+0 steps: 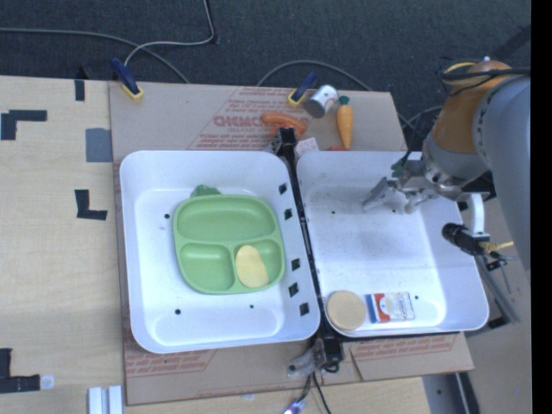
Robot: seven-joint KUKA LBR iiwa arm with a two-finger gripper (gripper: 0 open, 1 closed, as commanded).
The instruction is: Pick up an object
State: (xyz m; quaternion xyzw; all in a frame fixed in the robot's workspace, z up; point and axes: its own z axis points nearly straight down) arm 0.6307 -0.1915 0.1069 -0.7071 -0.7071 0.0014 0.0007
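At the left of the frame the left bin (138,257) holds a green divided plate (226,222) near its middle, with a pale yellow oval piece (251,266) lying in the plate's lower right compartment. A small dark green bit (205,191) pokes out at the plate's upper left edge.

Above the bins, on the brown cardboard (181,119), lie an orange sausage-shaped toy (285,121), a small white cup (323,100) and a toy carrot (345,123), all outside the bins.

The right bin (371,248) is bare across its middle. At its lower edge a round tan disc (346,310) sits just beside a small flat packet (391,306) with blue and red print.

In the right bin's upper right part the gripper (385,197) hangs low, its fingers spread apart with nothing between them, well apart from the disc and packet. Nothing lies between it and them.
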